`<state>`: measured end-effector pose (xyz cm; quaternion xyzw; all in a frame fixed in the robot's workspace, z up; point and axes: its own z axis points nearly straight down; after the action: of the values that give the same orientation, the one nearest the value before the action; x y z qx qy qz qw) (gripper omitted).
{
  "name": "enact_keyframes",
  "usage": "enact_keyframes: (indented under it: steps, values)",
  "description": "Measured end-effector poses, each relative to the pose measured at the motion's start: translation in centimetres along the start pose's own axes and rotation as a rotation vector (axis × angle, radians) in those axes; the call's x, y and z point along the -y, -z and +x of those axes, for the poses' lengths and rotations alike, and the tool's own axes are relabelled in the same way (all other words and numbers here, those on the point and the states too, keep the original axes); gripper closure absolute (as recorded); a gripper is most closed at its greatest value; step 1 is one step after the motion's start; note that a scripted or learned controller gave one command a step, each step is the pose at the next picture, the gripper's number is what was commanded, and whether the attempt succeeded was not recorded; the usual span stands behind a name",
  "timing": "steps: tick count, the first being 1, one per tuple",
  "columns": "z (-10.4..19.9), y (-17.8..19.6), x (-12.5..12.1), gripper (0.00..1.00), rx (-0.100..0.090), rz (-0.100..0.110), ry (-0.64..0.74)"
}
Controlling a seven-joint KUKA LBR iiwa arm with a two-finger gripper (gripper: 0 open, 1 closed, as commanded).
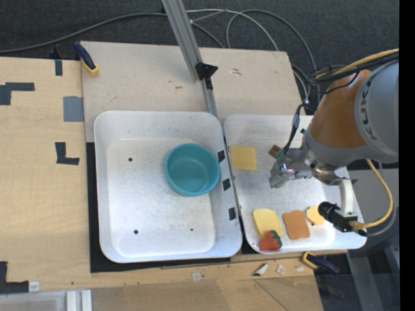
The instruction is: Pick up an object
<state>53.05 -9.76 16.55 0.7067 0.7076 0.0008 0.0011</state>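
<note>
The two-finger metal pincer (280, 175) hangs over the right shallow white plastic bin (259, 127), nothing visible between its fingers; whether they stand wide or narrow cannot be told. Just to the pincer's left, in the same bin, lies a flat pale-yellow square slice (244, 158). Below the pincer, along the bin's near wall, lie a yellow rounded block (266, 221), a small red strawberry-shaped piece (270, 241) touching that block, an orange-brown rounded slab (296, 225) just beside it, and a small yellow piece (315, 215) partly hidden by the arm's black fitting. Well to the pincer's left, the left shallow white speckled bin (123, 141) holds a round teal smooth-walled bowl (192, 168), upright.
</note>
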Motion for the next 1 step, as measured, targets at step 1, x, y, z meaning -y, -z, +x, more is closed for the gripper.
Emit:
enact_keyframes:
  steps: [1]
  values:
    - [0.75,4.90,0.55,1.00,0.000,0.000,0.001]
